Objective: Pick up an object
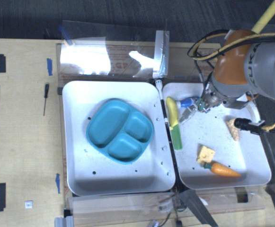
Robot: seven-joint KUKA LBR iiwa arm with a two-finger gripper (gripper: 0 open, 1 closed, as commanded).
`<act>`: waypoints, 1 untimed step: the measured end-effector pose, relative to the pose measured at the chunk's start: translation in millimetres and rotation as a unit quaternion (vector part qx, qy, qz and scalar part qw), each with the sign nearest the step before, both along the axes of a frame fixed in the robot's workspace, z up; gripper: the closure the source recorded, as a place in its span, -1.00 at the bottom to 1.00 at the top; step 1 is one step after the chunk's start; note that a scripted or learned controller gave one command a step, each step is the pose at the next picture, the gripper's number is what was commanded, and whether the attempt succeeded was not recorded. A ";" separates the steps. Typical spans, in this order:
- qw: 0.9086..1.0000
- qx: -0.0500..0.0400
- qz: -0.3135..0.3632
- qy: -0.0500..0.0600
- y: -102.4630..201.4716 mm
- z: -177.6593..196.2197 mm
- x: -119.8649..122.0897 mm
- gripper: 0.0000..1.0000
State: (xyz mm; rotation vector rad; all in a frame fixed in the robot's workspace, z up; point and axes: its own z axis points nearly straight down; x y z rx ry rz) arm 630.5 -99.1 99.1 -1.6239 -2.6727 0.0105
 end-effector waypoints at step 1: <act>1.000 -0.001 0.026 -0.011 7.9 87.2 -39.6 -1.00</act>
